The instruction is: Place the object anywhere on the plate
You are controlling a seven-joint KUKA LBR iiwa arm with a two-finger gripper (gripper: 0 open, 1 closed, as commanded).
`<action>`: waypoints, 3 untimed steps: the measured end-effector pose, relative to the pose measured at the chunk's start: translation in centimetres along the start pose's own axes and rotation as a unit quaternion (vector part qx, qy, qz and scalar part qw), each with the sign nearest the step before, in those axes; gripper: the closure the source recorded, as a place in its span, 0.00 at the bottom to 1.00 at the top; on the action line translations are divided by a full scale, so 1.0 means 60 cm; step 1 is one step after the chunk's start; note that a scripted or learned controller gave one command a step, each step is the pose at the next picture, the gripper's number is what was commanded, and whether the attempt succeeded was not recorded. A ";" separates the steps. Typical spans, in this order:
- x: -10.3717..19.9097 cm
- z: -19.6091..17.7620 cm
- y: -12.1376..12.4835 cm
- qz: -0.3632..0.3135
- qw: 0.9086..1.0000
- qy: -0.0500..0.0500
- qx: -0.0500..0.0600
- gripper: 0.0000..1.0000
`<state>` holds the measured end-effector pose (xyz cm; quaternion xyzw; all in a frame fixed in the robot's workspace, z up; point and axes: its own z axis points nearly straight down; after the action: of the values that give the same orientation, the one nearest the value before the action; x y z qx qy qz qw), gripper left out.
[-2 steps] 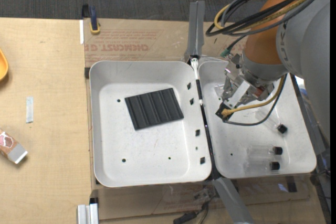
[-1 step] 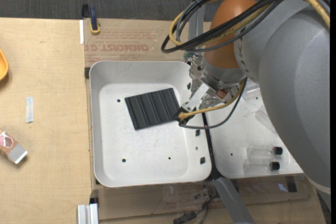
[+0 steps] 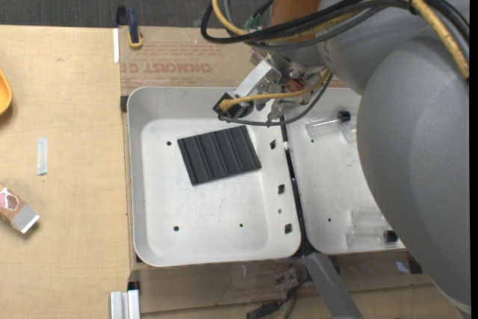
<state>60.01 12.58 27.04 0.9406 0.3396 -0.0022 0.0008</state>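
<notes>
A dark grey ribbed rectangular plate (image 3: 219, 154) lies flat and slightly turned in the upper half of the left white bin (image 3: 149, 235). My gripper (image 3: 282, 114) hangs over the ridge between the two bins, just right of the plate's upper right corner, under the grey wrist and orange band. In the right bin (image 3: 328, 231) lie a clear plastic piece with a black cap (image 3: 332, 123) near the far wall and another clear piece (image 3: 367, 224) near the front. The arm hides the rest of that bin. Nothing lies on the plate.
The arm's bulk covers the view's right side. On the tan bench at the left are a small grey strip (image 3: 42, 157), a red-and-white item (image 3: 16, 209) and an orange edge (image 3: 4, 95). A blue clamp (image 3: 131, 25) stands behind the left bin.
</notes>
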 end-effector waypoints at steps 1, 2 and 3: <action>0.039 0.120 -0.100 -0.079 0.997 -0.001 0.001 1.00; 0.100 0.001 -0.132 -0.131 0.991 0.000 0.000 1.00; 0.183 0.052 -0.067 -0.187 0.982 0.000 0.000 1.00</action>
<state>65.90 22.68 23.86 0.8606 0.5093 -0.0024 0.0008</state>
